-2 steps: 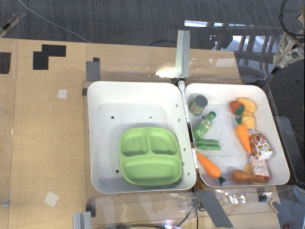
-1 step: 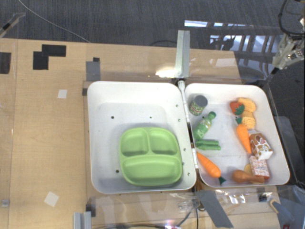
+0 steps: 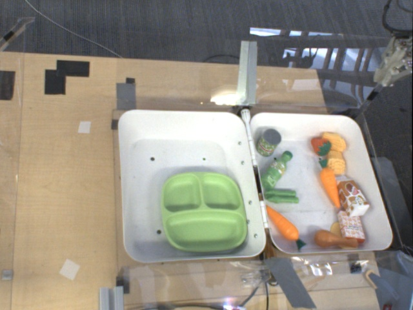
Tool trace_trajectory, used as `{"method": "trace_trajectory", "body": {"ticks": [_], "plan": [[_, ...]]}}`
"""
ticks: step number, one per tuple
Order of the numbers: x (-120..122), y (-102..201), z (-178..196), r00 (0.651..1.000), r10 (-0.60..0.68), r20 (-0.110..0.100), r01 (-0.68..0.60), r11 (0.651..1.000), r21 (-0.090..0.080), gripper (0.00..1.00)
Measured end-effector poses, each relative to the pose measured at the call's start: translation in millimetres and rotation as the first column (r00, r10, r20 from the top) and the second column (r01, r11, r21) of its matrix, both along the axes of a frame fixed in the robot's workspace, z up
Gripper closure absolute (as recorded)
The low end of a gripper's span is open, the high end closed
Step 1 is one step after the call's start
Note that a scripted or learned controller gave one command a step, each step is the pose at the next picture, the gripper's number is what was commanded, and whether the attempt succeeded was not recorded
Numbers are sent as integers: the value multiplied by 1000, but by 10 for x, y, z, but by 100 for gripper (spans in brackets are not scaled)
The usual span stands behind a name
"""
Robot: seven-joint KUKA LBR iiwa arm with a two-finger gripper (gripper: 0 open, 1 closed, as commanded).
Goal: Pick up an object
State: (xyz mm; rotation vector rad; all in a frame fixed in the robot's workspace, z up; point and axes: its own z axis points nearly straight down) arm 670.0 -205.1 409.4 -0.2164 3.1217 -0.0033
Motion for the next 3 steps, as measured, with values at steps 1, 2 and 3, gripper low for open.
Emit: {"method": "trace_trajectory", "body": {"ticks": [1, 2, 3], "plan": [[-1, -3, -106, 999, -43, 1, 43, 999, 0, 100], [0, -4, -164, 995, -104, 1, 104, 995, 1, 100], [0, -5, -208, 987, -163, 1, 163, 987, 2, 100]]}}
